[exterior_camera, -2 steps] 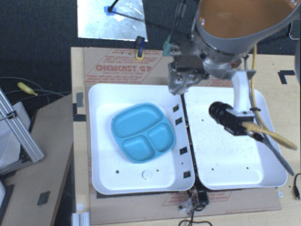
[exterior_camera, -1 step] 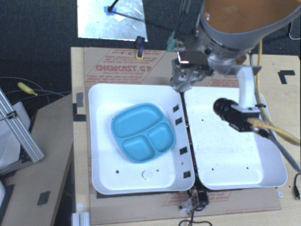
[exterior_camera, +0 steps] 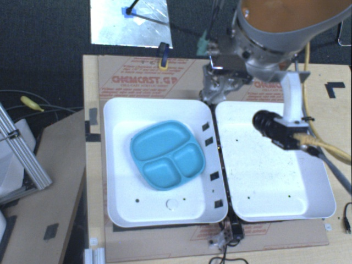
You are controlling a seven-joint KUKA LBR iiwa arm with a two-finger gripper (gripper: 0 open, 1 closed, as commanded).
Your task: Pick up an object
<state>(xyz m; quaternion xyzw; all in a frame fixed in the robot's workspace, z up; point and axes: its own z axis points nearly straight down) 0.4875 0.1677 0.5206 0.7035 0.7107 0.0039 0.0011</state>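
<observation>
lighting even and bright from overhead. the white bins (exterior_camera: 165, 213) read slightly overexposed, with soft shadows along their inner walls. glare on the reflective sheet (exterior_camera: 132, 15) at top. the arm (exterior_camera: 291, 15), close to the lens, is soft and out of focus. overall image grainy, mild colour noise.

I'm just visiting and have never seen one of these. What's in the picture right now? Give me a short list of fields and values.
left bin: holds a blue divided plate with three compartments, lying flat
right bin: white, with dark specks on its floor
gripper: hangs at the far edge of the bins, near the divide between them; nothing seen between its fingers
arm: grey with an orange band, reaching in from the right
plate and gripper: apart, not touching
</observation>
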